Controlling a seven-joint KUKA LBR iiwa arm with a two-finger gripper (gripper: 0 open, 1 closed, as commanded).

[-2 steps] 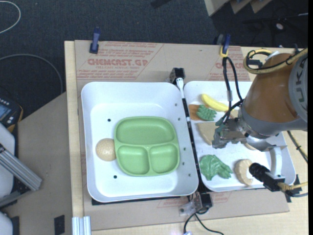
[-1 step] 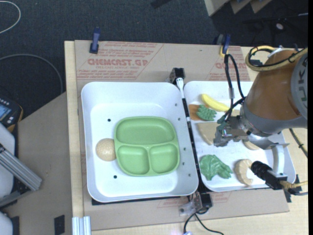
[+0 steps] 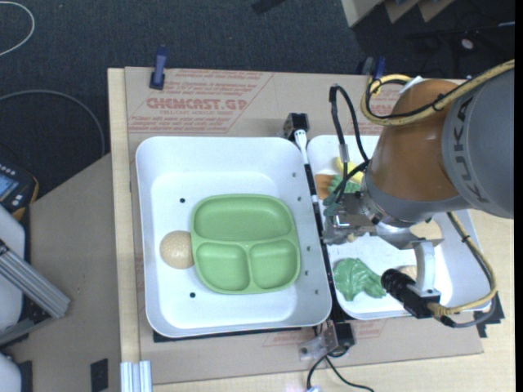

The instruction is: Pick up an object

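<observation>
looming nearest the lens, the grey arm (image 3: 458,149) with its orange band hangs over the right bin (image 3: 454,288), its wrist hiding the gripper (image 3: 339,219); whether it is released or clenched i cannot tell. this looks like the reach-down step, before any grasp. next it must settle on one object and close. below it in the right bin lie a green crumpled piece (image 3: 356,278) and yellow bits (image 3: 341,168). the left bin (image 3: 155,186) holds a green divided tray (image 3: 243,243) with a tan ball (image 3: 176,249) touching its left edge.
</observation>
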